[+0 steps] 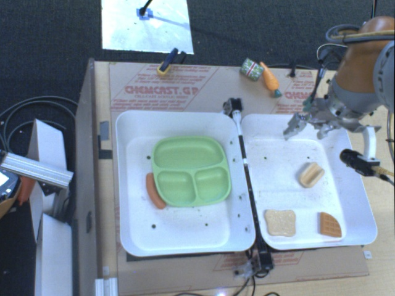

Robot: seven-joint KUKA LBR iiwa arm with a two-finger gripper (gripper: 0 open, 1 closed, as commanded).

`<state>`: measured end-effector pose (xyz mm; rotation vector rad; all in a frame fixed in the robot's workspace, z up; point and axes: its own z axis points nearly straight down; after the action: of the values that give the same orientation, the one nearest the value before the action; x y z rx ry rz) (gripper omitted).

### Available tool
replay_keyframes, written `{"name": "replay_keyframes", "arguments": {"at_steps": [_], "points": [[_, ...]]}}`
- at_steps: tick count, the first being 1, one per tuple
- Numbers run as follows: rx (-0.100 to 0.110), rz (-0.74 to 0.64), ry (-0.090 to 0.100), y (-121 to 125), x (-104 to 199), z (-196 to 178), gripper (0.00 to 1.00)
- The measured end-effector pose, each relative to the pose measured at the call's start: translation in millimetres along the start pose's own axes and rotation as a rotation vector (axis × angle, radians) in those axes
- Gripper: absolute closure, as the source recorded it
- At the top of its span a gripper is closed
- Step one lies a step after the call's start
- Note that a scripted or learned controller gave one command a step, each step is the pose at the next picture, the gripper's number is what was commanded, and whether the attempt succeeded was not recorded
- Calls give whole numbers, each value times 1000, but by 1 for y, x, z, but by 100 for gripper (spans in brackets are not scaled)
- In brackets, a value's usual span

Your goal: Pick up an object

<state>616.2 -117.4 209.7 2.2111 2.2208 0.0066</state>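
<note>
The right bin (364, 227) holds a tan bread roll (311, 174), a square slice of toast (280, 222) and an orange waffle wedge (330, 224). In the left bin (133, 227) lies a green divided plate (191, 171) with a reddish sausage (154, 190) by its left edge. My gripper (307, 127) hangs over the far edge of the right bin, up and slightly left of the bread roll and well apart from it. It is open, with nothing between its fingers.
A toy carrot (270, 79) and a small green can (251, 68) lie on the cardboard behind the bins. A yellow and black clamp (170, 61) sits at the back left. A black divider rail (244, 165) runs between the bins.
</note>
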Motion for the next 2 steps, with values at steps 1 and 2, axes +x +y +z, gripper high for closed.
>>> {"name": "replay_keyframes", "arguments": {"at_steps": [1,2], "points": [[8,3,1,-13,-39,49,0],[9,4,2,-39,-64,97,0]]}}
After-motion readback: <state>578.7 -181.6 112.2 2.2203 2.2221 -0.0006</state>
